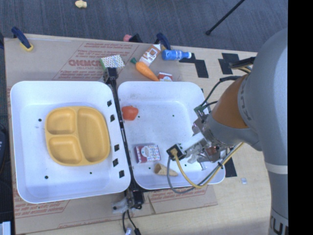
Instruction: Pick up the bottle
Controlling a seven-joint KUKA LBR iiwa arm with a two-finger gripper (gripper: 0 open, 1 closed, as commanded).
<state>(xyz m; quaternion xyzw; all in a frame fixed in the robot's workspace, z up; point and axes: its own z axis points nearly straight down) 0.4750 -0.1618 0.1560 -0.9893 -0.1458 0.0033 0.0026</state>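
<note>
A small blue bottle (pixel 173 55) lies on its side on the cardboard behind the right bin, outside both bins. Beside it lies a white and orange bottle-like item (pixel 149 55). My gripper (pixel 194 154) hangs low over the front right part of the right bin (pixel 161 89), well in front of both bottles. Cables and the wrist body cover much of it. No bottle is at the gripper.
The right bin holds a red round item (pixel 129 112), a red and white packet (pixel 147 153) and a tan cone-shaped piece (pixel 164 169). A yellow divided plate (pixel 77 135) lies in the left bin (pixel 19 131). An orange carrot (pixel 145 71) and a small carton (pixel 112 61) lie behind the bins.
</note>
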